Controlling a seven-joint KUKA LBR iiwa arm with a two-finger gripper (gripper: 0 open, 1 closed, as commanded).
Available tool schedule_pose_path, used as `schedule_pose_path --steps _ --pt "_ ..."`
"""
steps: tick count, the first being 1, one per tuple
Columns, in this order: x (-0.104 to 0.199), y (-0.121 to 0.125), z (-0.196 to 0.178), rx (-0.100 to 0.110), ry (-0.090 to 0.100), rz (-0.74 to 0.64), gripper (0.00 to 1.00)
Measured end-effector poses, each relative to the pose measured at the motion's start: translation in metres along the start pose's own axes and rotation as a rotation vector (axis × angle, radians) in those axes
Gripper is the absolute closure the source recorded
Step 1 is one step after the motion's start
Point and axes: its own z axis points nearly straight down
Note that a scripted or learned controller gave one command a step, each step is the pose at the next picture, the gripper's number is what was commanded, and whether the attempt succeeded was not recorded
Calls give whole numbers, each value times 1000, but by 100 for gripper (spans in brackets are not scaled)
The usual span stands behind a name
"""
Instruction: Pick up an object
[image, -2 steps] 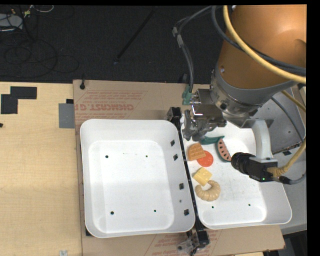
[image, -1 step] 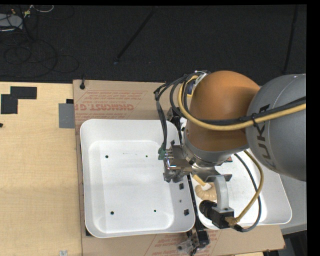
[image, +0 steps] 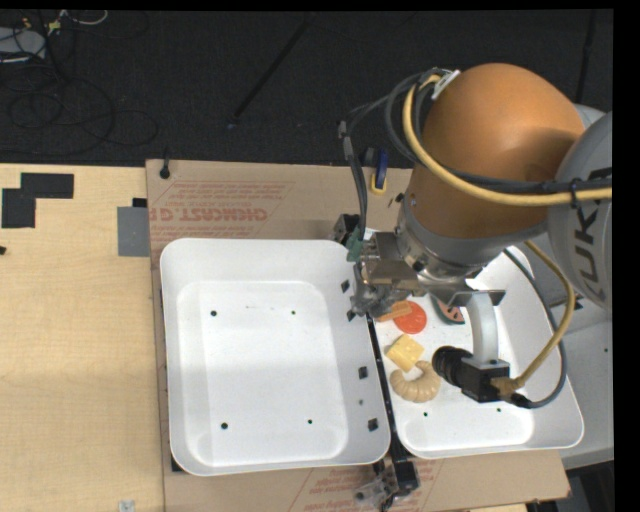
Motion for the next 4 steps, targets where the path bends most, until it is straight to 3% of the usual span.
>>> schedule_pose_path --steps 1,2,3,4 --pt "41 -21 -45 3 2 -7 100" --pt "74 -19 -131 -2 3 -6 100" --pt "74 -20 -136 10 -3 -11 100" --pt "74 -20 -135 12 -3 -11 0"
